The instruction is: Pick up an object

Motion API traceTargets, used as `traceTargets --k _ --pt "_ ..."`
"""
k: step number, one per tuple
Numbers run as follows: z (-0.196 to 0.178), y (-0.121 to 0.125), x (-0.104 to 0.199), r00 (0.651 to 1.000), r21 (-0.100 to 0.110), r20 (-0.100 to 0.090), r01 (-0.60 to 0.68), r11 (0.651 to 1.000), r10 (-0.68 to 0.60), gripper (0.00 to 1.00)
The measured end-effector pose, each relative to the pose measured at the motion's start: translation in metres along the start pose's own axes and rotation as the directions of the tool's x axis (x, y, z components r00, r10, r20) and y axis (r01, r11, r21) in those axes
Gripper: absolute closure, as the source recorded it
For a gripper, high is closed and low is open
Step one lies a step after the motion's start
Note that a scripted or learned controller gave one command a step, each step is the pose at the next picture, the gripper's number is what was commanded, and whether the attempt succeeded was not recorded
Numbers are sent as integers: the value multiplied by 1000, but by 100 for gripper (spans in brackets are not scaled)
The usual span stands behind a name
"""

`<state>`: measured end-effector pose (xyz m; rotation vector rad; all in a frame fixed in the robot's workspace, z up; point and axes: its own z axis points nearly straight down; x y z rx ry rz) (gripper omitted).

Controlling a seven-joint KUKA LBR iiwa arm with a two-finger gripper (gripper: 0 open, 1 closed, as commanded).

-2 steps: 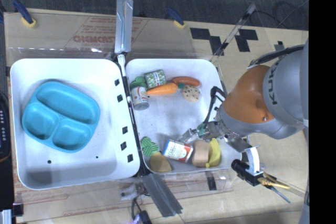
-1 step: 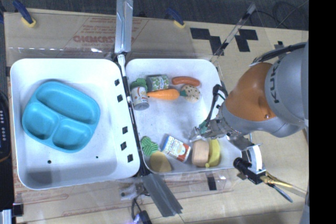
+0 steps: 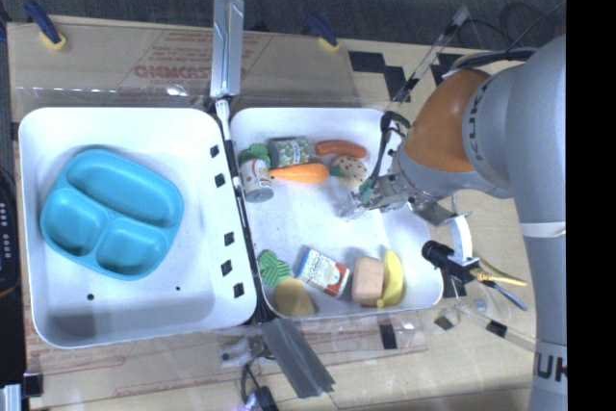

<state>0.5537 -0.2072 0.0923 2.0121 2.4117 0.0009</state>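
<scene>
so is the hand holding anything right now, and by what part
Cannot be told. The hand is low in the right bin, beside the carrot and cookie, but nothing shows clearly in its grip.

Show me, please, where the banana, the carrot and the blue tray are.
banana [image 3: 393, 276]: camera view, on the middle of its yellow curve.
carrot [image 3: 300, 173]: camera view, on the middle of its orange body.
blue tray [image 3: 108, 210]: camera view, on the ridge between its compartments.
</scene>
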Motion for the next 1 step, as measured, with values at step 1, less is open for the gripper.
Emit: traceTargets --k 1 --pt "0 28 13 995 1 -1 -98 995 98 100"
